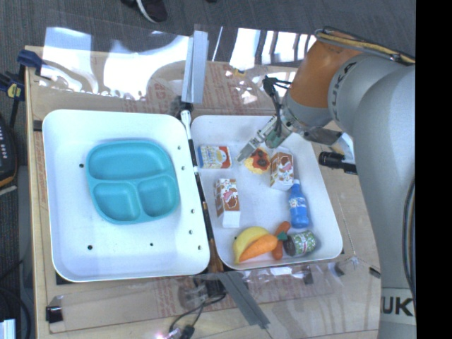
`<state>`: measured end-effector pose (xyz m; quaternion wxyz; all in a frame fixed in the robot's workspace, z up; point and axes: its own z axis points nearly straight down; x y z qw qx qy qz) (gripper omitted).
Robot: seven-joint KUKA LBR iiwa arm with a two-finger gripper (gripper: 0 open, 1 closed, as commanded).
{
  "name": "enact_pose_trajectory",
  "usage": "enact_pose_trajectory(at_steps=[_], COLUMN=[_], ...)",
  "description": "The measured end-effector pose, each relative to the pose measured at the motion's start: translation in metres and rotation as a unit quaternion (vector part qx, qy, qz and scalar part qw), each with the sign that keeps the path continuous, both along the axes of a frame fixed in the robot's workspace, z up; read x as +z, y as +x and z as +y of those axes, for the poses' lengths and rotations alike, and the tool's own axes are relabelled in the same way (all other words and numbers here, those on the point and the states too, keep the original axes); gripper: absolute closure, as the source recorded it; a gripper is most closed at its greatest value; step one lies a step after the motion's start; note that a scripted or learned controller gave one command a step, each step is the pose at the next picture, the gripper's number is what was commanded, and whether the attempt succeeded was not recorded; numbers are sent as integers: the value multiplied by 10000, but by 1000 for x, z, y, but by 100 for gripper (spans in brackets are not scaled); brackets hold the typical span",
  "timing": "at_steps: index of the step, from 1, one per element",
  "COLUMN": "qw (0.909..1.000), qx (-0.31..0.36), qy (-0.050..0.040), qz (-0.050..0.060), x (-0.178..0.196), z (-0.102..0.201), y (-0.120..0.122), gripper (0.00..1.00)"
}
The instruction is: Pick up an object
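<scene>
Two white bins side by side on the bench. The left bin (63, 189) carries a blue three-compartment tray (133, 180) near its centre. The right bin (328, 210) has all the small stuff.

The arm (360, 90) comes in from 3 o'clock, orange band above the wrist, and the gripper (260, 145) sits low at about 12 o'clock in the right bin. Its fingers (248, 150) look parted a little, tips right at a small red-and-yellow item (258, 162), touching or just above it; can't tell if anything is actually pinched between them.

Items in the right bin: a small carton lying flat (214, 157) at 10 o'clock, a red-and-white carton (282, 170) just beside the gripper tips at 1 o'clock, another carton (227, 202) near the centre-left, a blue bottle (299, 207) at 3 o'clock. At 6 o'clock a cluster: a banana (247, 240) with a carrot (260, 246) lying against it, and a small can (303, 244) on its side next to them at 5 o'clock.

Nothing is lifted; every object rests on the bin floor.
</scene>
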<state>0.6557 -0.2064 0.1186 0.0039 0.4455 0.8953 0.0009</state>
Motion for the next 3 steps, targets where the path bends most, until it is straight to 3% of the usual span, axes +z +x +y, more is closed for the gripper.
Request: enact_pose_trajectory(at_steps=[1, 3], qw=[9994, 9994], qx=[355, 355], qy=[5, 6], qz=[21, 21], x=[18, 18], z=[-1, -1], y=[-1, -1], gripper=[0, 0])
